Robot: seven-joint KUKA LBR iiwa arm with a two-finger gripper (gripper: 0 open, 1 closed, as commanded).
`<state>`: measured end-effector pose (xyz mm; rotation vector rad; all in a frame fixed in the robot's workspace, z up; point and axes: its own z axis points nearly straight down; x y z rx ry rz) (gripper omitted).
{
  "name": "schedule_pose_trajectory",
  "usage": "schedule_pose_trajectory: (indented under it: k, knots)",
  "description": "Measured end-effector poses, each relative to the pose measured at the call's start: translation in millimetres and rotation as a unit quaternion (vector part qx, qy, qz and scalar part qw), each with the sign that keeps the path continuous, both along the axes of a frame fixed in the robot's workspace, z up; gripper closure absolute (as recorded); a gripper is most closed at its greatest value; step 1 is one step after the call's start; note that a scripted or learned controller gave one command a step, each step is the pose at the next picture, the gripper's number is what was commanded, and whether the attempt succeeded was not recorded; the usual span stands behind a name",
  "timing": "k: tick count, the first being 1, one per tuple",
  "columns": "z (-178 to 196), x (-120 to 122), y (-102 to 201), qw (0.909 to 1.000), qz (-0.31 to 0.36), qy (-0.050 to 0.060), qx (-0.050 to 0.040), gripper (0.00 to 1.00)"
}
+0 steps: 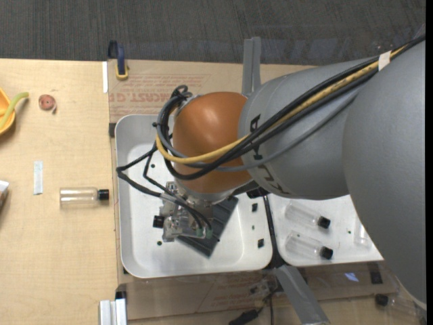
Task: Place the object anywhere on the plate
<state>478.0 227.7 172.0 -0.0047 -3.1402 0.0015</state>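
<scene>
Toward the near edge of the left bin (135, 263), the gripper (177, 225) hangs low over the white floor, seen from above; whether it is open or closed, or holds anything, cannot be told from this angle. Just beside it, partly under the wrist, a dark grey square plate (218, 225) lies flat in the bin, turned at a slant to the walls. Two small black bits (259, 243) sit on the bin floor near its right wall. Two clear vials with black caps (310, 244) lie side by side in the right bin (345, 249), near its left wall. The grey arm (325, 134) reaches in from the right, its orange band (206, 137) covering the middle of the left bin. Left of the bins, a third clear vial (82, 195) lies on the bench, with a small white strip (38, 178) beyond it. Farther back sit a small reddish disc (46, 102) and, at the left edge, a yellow-orange thing (5, 110)
</scene>
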Motion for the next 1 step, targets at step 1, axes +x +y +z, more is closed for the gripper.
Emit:
schedule_pose_trajectory:
  k: [1]
  knots:
    - [189.5, 49.8, -33.8, 0.9995, -0.033, -0.001, -0.0001, 1.00]
